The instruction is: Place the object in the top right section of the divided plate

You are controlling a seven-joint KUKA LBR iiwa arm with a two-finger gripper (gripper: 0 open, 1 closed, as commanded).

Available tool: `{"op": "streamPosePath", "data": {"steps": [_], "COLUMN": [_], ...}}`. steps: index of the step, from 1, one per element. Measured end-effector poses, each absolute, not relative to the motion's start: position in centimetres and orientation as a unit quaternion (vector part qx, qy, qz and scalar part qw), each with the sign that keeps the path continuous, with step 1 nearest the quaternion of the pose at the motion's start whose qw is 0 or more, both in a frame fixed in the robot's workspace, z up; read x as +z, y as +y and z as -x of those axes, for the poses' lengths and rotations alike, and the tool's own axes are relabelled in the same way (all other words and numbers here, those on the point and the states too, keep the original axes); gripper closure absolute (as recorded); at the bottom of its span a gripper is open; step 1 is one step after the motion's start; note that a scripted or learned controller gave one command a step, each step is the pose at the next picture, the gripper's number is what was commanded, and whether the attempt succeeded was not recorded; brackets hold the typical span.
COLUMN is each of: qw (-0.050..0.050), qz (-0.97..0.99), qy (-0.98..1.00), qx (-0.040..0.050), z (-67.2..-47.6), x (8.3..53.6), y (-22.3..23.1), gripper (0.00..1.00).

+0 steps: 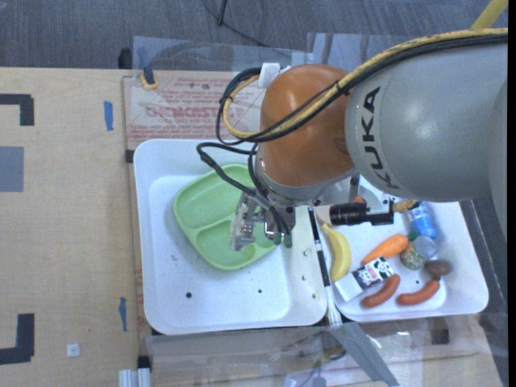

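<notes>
Tool (256,226) position: low over the green divided plate (211,204), which lies in the left white bin (161,216). From where I stand the wrist and cables hide the fingertips, so I cannot tell whether the tool is open or closed, nor whether anything is between its tips.

Candidate objects lie in the right bin (476,297): a banana (340,252), a carrot (385,248) and two sausages (380,292). Which one is the task's object cannot be told.

Handling judgement: all appear to be light toy food, probably smooth, stiff plastic, hence slippery on curved flanks. Grasp across the narrow width at mid-length. The banana's curve may roll under pressure; the carrot tapers, so avoid its thin end.
</notes>
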State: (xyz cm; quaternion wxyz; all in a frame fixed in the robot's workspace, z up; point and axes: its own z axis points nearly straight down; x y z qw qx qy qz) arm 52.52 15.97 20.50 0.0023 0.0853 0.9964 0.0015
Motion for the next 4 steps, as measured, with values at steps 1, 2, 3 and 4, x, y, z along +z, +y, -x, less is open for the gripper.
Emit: {"op": "streamPosePath", "data": {"steps": [1, 2, 3, 4], "qw": [0.004, 0.005, 0.005, 0.003], "qz": [0.105, 0.442, 0.306, 0.321], "qy": [0.994, 0.897, 0.952, 0.947], "qx": [0.0016, 0.0015, 0.0011, 0.0013], "z": [-57.2, -60.3, -62.4, -60.4], "x": [19.4, 20.4, 23.1, 17.2], "y": [15.0, 22.5, 17.0, 20.8], "gripper": [1.00, 1.00, 1.00, 1.00]}}
